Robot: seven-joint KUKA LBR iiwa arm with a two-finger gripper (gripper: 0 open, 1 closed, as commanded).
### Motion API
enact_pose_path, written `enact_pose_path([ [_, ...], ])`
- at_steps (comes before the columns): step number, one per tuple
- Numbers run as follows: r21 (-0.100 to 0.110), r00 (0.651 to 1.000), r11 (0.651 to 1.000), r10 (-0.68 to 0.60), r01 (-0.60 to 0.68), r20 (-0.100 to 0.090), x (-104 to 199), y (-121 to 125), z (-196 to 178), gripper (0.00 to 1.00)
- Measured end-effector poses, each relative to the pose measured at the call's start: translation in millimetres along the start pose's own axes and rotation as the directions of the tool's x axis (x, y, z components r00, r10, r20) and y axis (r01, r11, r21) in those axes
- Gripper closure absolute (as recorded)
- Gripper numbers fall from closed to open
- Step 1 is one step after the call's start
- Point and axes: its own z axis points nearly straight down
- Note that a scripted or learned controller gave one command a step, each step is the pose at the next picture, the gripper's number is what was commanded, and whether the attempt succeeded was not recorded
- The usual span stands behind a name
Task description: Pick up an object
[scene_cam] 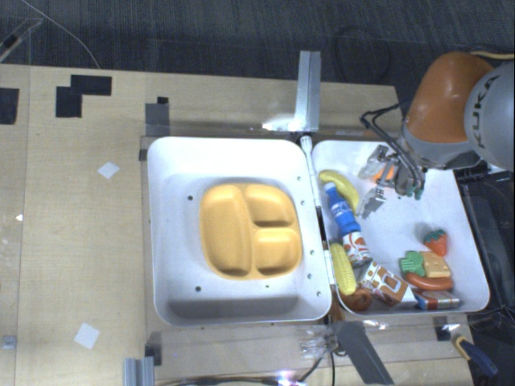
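Objects for picking lie far to the right, in my right bin point(451, 207). Starting at the left: a pale wooden bench point(72, 240) below a strip of dark carpet point(201, 14), with 3 black marks point(80, 93) near the bench's back edge. Next come the 2 white bins, touching side by side. The left bin point(173, 215) holds 1 yellow divided tray point(249, 230), lying flat at its middle.

Along the right bin's left wall I count 1 banana point(341, 186), 1 blue bottle point(344, 218) and 1 corn cob point(344, 268), in a row from back to front. Near the front sit 1 printed carton point(378, 279), 1 green piece point(414, 261), 1 hot dog point(429, 277), 1 strawberry-like piece point(435, 241) and 1 small tube point(438, 301). A brownish lump at the front corner is too small to make out.

My gripper point(393, 193) hangs over the bin's back half, just right of the banana, fingers spread, nothing between them. My arm point(451, 103) is cut off at the right.
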Motion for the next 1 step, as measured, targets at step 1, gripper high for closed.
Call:
enact_pose_path([
  [1, -0.001, 0.984, 0.984, 0.179, -0.179, 0.008, -20.8, -41.5, 25.3, 0.0],
])
